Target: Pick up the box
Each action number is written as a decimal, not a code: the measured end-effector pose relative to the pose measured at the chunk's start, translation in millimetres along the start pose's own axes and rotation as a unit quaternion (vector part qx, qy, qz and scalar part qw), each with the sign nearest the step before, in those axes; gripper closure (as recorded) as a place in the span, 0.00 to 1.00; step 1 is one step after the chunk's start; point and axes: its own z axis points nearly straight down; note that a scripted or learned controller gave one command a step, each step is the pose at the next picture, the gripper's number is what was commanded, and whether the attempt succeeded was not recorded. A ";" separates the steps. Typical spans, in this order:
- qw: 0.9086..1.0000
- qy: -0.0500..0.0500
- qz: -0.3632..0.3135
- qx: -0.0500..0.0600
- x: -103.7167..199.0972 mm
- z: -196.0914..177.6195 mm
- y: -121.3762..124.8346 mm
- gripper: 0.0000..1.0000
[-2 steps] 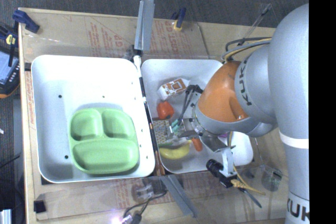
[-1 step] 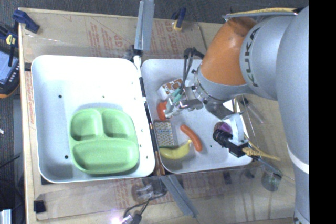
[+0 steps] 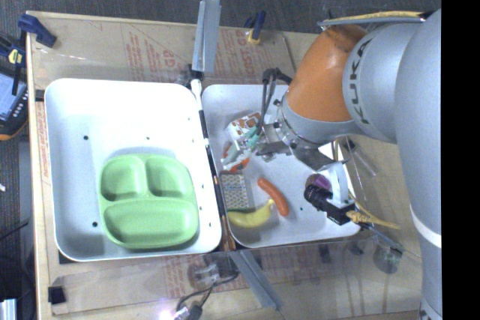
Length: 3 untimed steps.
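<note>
Your gripper [image 3: 259,140] sits low at frame centre, in the right bin [image 3: 300,234]; finger state can't be told. The box [image 3: 244,127], white with printed colours, lies tilted at its tip. Below: grater [image 3: 235,191], sausage [image 3: 274,195], banana [image 3: 252,215]. Left bin [image 3: 67,161] holds a green divided tray [image 3: 148,200].

Light is bright and even, falling from above. The white bins [image 3: 67,161] are nearly blown out, their inner walls losing detail. A soft shadow lies under the arm [image 3: 375,86] across the right bin [image 3: 300,232]. A small glare spot shows at the bottom edge of the tabletop [image 3: 135,49]. Focus is slightly soft throughout; small items look smeared.
</note>
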 end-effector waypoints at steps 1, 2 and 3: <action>0.998 0.000 0.055 0.003 -27.9 96.6 -45.1 0.00; 0.994 -0.009 -0.113 -0.003 -42.5 117.1 -1.8 0.00; 0.991 -0.001 -0.134 -0.001 -100.3 -18.5 -17.3 0.00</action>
